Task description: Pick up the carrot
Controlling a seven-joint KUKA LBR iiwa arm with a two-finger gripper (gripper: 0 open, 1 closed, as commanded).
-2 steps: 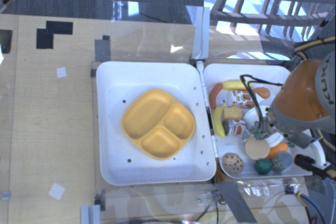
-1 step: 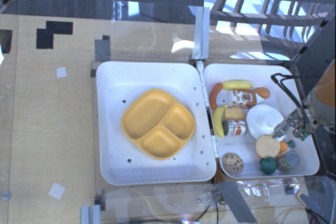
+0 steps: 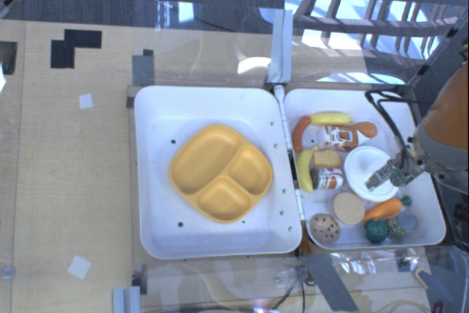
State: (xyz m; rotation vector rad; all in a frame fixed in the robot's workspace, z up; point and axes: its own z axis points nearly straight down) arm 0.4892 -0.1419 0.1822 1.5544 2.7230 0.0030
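In right bin (image 3: 437, 234), near front corner: carrot (image 3: 384, 210) lying free, long axis near level, thick end pointing right. Just below and beside jaws; gripper (image 3: 386, 175) over white plate (image 3: 364, 166). Jaw spread: cannot tell.

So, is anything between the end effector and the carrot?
Nothing visible. The end effector hangs over the white plate, and the carrot lies just below it in view, uncovered, beside a green ball.
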